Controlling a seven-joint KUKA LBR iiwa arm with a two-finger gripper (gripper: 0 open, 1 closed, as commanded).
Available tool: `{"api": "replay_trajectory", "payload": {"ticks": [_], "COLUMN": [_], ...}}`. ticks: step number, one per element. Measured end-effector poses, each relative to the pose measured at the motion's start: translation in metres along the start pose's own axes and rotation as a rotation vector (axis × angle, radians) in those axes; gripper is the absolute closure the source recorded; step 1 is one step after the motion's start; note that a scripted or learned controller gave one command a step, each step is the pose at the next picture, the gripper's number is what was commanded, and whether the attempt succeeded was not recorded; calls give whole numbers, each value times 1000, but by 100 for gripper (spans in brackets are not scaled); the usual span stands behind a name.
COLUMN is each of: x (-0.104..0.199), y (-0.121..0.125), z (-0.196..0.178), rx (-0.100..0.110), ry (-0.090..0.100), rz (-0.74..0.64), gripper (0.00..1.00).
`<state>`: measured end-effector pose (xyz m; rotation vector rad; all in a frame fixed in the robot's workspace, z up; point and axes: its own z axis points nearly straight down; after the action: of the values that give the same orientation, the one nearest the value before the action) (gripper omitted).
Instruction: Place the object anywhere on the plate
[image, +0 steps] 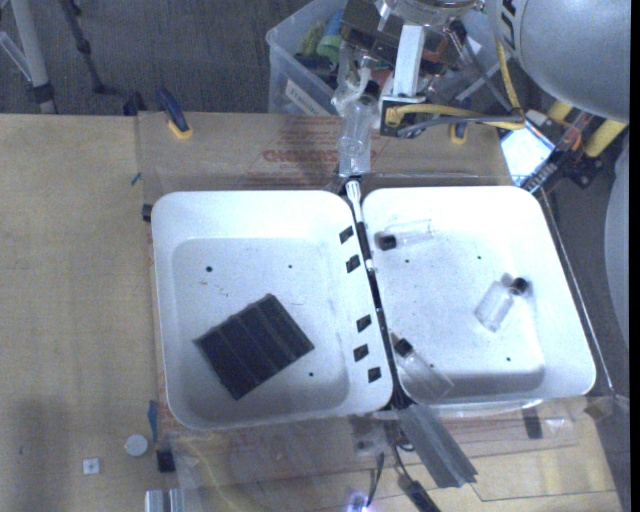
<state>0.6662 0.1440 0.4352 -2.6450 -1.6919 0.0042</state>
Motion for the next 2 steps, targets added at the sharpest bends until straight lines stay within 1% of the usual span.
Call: {"api": "replay_trajectory", "payload": {"ticks": [1, 2], "x": [-29, 54], "y": [14, -43], "z": [0, 17], "rx": [-1, -3], "ry": [3, 6], "rz": [513, 781], "gripper": [100, 100]}}
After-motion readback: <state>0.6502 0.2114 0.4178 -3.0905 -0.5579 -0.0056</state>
